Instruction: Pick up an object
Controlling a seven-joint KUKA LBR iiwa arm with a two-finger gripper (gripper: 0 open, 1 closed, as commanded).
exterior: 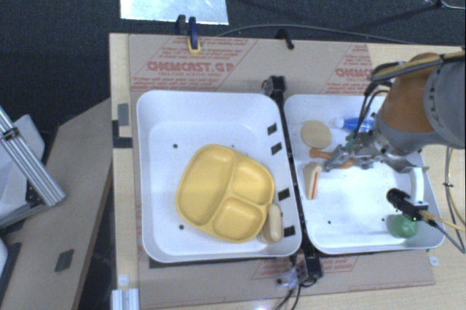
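Camera view puts my gripper (348, 156) in the right bin (364, 232), whether it is open or closed I cannot tell, hot dog (312, 180) just left and nearer, lying near-to-far.

The desk (240, 57), topped with a sheet printed in red lettering, is seen carrying two shallow white bins pressed side by side, the left bin (156, 156) and the right bin (357, 236), a black divider (290, 170) between them.
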